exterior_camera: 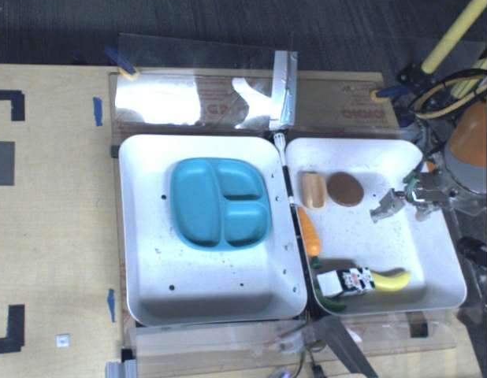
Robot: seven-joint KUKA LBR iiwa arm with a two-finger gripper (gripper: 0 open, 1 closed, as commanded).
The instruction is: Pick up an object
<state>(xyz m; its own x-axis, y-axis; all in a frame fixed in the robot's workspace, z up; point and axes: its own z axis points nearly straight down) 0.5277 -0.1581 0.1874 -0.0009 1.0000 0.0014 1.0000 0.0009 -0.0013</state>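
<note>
A banana (388, 281) lies below the brown disc (345, 189), while the hand (388, 204), right of the disc, hovers released, grasping nothing.

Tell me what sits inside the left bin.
Inside the left bin lies one blue divided plate, its compartments bare. Dark specks dot the white floor around it. Whatever is beneath the plate is covered, so it cannot be seen.

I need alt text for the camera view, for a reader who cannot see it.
The arm's claw hovers over the right bin, which holds a brown disc, tan block, carrot and banana. The left bin holds a blue divided plate.
</note>
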